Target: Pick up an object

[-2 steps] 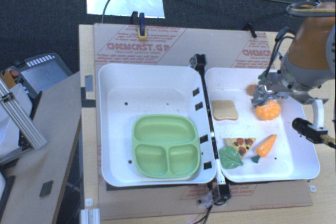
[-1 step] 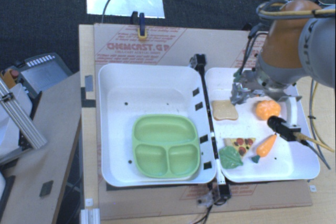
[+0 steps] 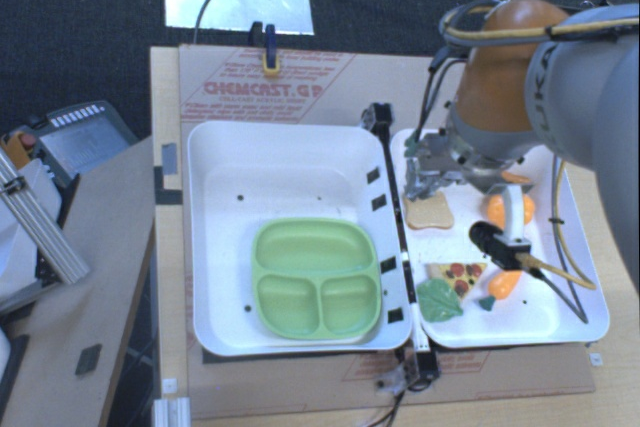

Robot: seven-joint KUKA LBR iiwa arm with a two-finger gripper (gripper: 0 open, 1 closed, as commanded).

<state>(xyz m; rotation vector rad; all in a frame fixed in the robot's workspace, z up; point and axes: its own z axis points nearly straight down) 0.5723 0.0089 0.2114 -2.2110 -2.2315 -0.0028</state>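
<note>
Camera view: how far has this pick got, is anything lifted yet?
Done: the arm has reached into the right bin, its tool low over the toast slice. In hand: nothing visibly held; the toast, pizza slice, green leaf and orange pieces all lie on the bin floor. Left: grasp one and lift. The green divided plate sits in the left bin.

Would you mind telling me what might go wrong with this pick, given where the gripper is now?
1. The gripper sits just above the slice of bread, which lies flat and thin; the fingers may slide over it and close on nothing.
2. It is close to the right bin's left wall, so a descent could hit the rim.
3. The pizza slice, green leaf and orange pieces lie crowded nearby and could be nudged.
</note>
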